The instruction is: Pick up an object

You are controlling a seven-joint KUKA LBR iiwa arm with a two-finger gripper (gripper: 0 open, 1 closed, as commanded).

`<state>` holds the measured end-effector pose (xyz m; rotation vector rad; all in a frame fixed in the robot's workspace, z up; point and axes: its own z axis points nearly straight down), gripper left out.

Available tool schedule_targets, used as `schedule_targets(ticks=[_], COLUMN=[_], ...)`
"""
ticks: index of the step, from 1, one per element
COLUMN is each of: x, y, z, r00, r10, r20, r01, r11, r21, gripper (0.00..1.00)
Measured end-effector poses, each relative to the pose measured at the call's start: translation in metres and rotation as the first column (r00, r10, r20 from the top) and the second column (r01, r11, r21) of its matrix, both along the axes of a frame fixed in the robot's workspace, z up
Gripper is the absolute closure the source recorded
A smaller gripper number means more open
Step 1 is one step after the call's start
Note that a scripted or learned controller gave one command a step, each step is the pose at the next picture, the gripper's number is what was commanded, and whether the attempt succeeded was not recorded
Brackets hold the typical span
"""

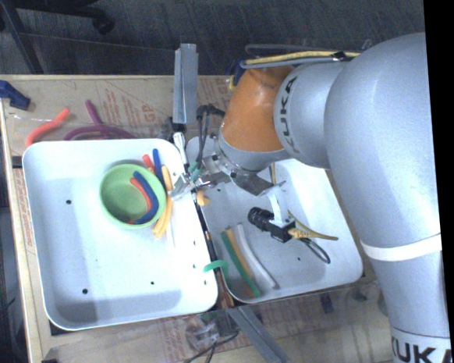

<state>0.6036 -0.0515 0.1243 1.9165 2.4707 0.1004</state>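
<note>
Arm [363,127] overhead; green bowl [132,194] just left of jaws.

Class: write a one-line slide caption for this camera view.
KUKA arm reaches over two white bins; green bowl sits in the left bin.

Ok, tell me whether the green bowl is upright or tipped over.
Upright: the green bowl in the left bin shows its open mouth, with a blue curved piece inside.

Right bin [339,266] partly under arm [363,119]
</note>
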Motion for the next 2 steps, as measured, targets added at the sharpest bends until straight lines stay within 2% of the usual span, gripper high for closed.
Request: schedule_targets(ticks=[1,2], x=[0.025,-0.024], y=[0.035,-0.013], z=[0.068,0.067], r00=[0.994,0.989], r10=[0.098,0.139], r20=[-0.051,-0.052], r01=[-0.100,-0.142], r11=[0.994,0.989], r21=[-0.043,-0.043], gripper=[1.00,1.00])
